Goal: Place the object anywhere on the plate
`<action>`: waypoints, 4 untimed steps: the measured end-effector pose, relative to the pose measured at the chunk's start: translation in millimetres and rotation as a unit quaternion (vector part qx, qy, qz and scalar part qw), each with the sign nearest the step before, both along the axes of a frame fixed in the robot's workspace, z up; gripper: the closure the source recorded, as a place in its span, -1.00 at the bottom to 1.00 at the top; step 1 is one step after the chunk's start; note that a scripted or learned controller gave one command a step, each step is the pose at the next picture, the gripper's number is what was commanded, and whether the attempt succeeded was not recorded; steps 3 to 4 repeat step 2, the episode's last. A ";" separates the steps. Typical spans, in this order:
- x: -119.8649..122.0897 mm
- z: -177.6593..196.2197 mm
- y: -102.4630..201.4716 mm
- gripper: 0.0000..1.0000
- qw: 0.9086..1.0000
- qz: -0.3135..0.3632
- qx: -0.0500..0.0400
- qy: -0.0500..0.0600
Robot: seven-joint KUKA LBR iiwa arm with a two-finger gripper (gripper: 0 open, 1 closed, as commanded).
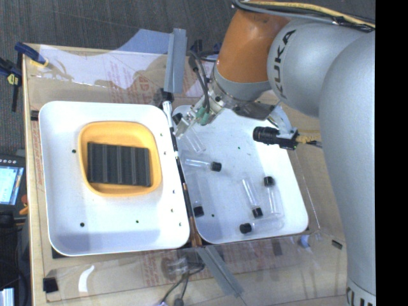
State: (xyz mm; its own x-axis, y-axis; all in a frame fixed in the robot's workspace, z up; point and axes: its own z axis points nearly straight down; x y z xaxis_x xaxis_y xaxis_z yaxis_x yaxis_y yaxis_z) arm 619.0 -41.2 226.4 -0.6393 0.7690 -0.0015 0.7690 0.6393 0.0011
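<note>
- While the grey arm (331,62) reaches in from three o'clock, its orange band (252,43) sits at about one o'clock in the frame, above the right bin's (290,225) top edge.
- Below the band, the gripper (199,115) hangs over the right bin's top-left corner, close to the seam between the two bins; whether it is apart or together cannot be told, since its tip is small and cluttered.
- Several clear tubes with black caps, the task's objects, lie scattered on the right bin's floor.
- One capped tube (203,165) lies near the bin's centre-left, just below the gripper.
- Two more tubes (250,196) lie toward four o'clock of the bin, with another (273,196) beside them and a black cap (245,228) near the lower edge.
- At nine o'clock in the frame, the left bin (57,209) holds a yellow plate (118,134) with rounded corners.
- A dark ribbed insert (120,163) fills the plate's middle.
- No tube touches the plate; all lie well apart from it in the other bin.
</note>
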 end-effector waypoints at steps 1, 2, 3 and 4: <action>0.0 0.2 -0.3 -1.00 1.000 0.000 0.000 0.000; 18.7 -34.8 43.0 -1.00 0.999 0.042 0.000 0.002; 18.7 -34.8 43.0 -1.00 0.999 0.042 0.000 0.002; 18.7 -34.8 43.0 -1.00 0.999 0.042 0.000 0.002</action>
